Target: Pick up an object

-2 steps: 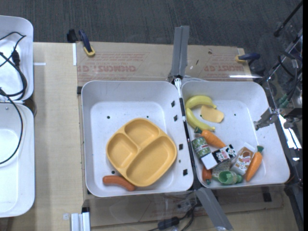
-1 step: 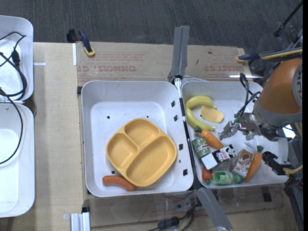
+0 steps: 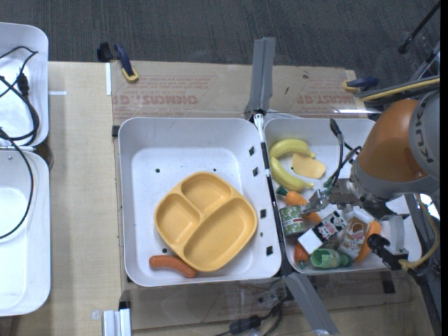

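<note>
Arm over the right bin (image 3: 392, 127) of toys; left bin (image 3: 140, 159) has a tray (image 3: 205, 220) and a sausage (image 3: 172, 264).

The gripper (image 3: 323, 203) is low in the right bin, among the clutter just beside a small can (image 3: 291, 220) and a carrot piece (image 3: 295, 198); whether it is open or closed I cannot tell, and nothing is seen held in it. Near it lie a banana (image 3: 285, 161) with a pale slice (image 3: 309, 166) resting on it, a white box (image 3: 323, 232), a green lump (image 3: 327, 258) and an orange piece (image 3: 368, 238). In the left bin the yellow tray sits right of centre, the sausage touching its lower-left edge. Both bins rest on the desk (image 3: 77, 187).
</note>
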`<state>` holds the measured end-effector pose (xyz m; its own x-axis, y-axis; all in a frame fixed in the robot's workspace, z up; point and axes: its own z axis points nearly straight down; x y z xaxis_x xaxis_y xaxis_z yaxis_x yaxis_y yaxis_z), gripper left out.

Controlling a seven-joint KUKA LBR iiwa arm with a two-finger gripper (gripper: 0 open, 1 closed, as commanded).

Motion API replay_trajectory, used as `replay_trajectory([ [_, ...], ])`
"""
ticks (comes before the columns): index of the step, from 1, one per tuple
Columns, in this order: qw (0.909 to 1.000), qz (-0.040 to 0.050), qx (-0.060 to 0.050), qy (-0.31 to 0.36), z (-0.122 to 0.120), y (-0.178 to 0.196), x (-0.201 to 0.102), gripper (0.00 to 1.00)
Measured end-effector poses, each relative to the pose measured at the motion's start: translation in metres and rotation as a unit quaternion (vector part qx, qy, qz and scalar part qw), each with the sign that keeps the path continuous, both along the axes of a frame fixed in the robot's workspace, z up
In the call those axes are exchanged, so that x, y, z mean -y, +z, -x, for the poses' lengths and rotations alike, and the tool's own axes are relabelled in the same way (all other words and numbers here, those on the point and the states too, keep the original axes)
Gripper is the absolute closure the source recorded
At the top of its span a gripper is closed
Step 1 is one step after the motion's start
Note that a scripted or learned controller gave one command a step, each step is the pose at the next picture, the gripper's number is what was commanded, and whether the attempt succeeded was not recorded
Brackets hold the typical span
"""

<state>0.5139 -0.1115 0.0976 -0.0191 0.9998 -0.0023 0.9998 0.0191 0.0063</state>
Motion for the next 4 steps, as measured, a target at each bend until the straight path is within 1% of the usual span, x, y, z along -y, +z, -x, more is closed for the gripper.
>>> replay_trajectory([
  [1, 0.9999, 0.0029, -0.001, 0.011, 0.015, -0.005, -0.006, 0.0],
  [2, 0.9999, 0.0006, -0.003, 0.011, 0.016, 0.003, -0.008, 1.0],
  [3, 0.9978, -0.0008, -0.005, -0.067, 0.028, 0.096, -0.1, 1.0],
  [4, 0.9956, 0.0, -0.005, -0.094, -0.022, 0.121, -0.129, 1.0],
])
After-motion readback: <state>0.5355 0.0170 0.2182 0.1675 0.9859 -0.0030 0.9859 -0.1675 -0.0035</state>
